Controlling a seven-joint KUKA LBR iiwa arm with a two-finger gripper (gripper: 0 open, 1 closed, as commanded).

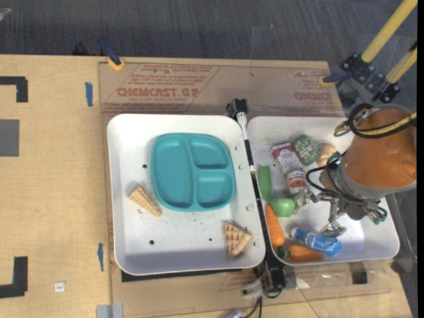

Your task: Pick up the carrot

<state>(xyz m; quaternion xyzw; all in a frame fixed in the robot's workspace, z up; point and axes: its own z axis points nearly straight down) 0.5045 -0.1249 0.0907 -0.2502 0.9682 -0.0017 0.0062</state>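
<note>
1. I see the carrot (274, 225) lying against the right bin's (384, 247) left wall, at about 8 o'clock in that bin.
2. My tool (333, 228) hangs just above a blue bottle (318, 240), right of the carrot.
3. I cannot tell its grip state.
4. A teal plate (193, 171) sits in the left bin (126, 197).

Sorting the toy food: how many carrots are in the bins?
2, both in the right bin: one carrot along its left wall, another carrot near the front, beside the blue bottle. The arm may hide more.
</note>
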